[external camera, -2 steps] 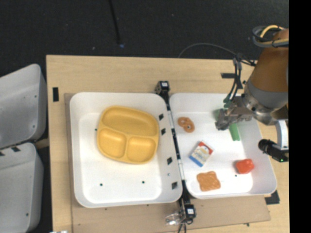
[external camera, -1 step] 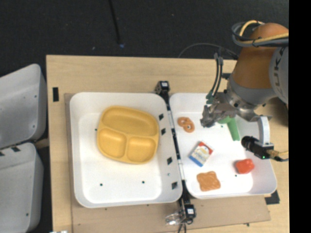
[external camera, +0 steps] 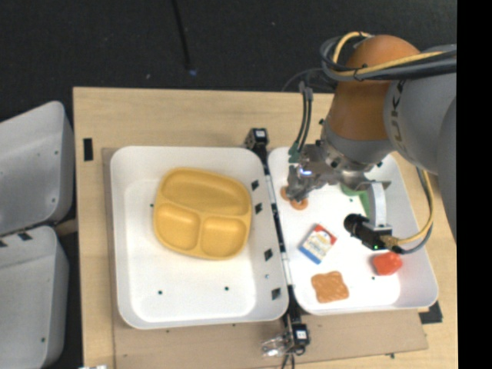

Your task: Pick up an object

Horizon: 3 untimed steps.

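The claw (external camera: pixel 297 188) hangs low at the left edge of the right bin (external camera: pixel 411 287), right over a small orange piece (external camera: pixel 296 202) peeking out beneath it. That piece is flat, round-edged and mostly hidden. Whether the claw grips it, I cannot tell.

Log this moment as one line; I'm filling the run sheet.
gripper: low in right white bin, over small orange round piece | grasp: unconfirmed | yellow divided plastic plate: left bin

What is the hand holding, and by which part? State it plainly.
It cannot be told. The hand is down in the right bin over a small orange object near the bin's left wall, but no grip on it is visible.
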Available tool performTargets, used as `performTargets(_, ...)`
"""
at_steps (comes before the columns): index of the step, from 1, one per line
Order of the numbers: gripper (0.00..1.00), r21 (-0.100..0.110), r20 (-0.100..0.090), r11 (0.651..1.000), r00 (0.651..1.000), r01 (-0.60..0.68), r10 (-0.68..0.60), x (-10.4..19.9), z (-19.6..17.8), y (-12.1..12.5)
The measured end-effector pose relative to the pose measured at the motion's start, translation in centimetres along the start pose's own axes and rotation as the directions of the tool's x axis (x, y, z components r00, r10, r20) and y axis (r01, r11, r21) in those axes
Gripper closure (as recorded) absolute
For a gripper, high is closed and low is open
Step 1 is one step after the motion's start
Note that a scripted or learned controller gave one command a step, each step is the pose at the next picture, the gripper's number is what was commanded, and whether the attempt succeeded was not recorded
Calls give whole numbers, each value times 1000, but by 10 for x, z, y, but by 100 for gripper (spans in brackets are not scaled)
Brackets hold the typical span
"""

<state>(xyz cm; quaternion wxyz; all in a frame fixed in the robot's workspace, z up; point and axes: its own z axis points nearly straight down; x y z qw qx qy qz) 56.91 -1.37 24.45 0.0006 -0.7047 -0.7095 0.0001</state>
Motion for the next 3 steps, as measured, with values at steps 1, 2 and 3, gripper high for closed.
performTargets(1,100,-2,0,1000,1000,0,0,51,-1,-1)
performTargets(2,100,-2,1,1000,1000,-1,1,98,3,3)
performTargets(3,0,-1,1,1000,1000,-4,4,96,3,3)
